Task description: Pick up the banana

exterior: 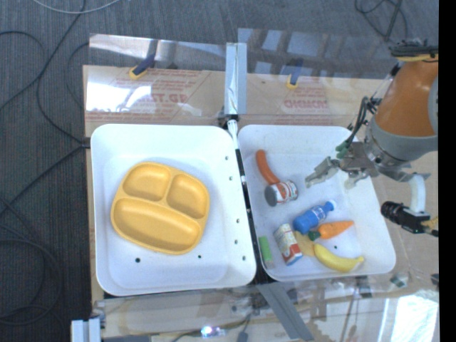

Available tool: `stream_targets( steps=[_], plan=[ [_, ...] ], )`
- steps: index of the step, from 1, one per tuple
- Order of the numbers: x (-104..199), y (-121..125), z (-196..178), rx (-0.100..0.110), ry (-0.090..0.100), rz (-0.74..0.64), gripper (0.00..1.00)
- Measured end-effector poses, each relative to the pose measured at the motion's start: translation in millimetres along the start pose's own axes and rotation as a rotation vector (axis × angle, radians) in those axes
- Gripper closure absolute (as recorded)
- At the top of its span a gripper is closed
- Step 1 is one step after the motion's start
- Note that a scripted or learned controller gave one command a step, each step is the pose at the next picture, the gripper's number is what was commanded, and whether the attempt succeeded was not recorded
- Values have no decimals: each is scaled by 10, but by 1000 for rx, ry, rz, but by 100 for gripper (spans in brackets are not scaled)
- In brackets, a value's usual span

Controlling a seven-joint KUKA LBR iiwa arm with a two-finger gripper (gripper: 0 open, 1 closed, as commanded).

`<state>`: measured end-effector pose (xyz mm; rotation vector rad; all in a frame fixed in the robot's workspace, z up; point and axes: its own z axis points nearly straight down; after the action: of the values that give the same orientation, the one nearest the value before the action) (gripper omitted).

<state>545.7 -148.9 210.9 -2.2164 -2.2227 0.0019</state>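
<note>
Fingers [335,168] of the grey arm hang spread wide and hold nothing, over the upper middle of the right bin [385,223]. The banana [338,258] lies well below them, toward the viewer, near the bin's front right corner, on its side with its curve opening upward.

To do the step well, my judgement is that the fingers should travel down over the banana's middle and turn so that they close across its narrow width, not along its length.

Crowding is the main hazard. An orange carrot [335,229] lies just above the banana, nearly touching it, between it and the fingers. A blue bottle [314,217] sits just beside the carrot, and a small can [287,243] lies to the banana's left. A second can [281,192] and a sausage [264,167] lie left of the fingers. A green piece [265,250] rests by the left wall. The left bin [107,262] holds a yellow divided plate [161,206].
</note>
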Motion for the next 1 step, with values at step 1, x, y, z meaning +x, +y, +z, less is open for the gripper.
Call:
stream_targets(
  steps=[1],
  plan=[
    [46, -540, 1101, 0, 1, 90, 0]
  ],
)
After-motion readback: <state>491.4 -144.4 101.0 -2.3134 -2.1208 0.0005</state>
